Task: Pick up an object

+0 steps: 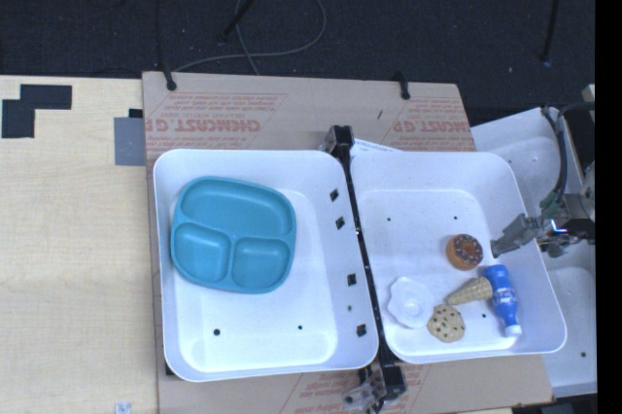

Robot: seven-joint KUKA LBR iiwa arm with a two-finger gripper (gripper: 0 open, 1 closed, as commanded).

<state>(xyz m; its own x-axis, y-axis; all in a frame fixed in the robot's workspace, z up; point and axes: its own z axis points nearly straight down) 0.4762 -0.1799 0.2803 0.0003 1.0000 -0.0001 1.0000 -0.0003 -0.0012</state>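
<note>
The right bin [428, 179] holds several small objects in its near right part. A brown doughnut [465, 251] lies beside a blue bottle [502, 296], a tan ice cream cone [470, 291], a speckled cookie [446, 324] and a white round piece [407, 298]. My gripper [507, 240] reaches in over the bin's right wall, just right of the doughnut and above the bottle's top. Nothing shows in its grasp.
The left bin [194, 325] carries a blue divided plate [233, 233] in its far left part. A black divider [352, 237] separates the two bins. Cardboard lies under both bins, and cables hang behind the bench.
</note>
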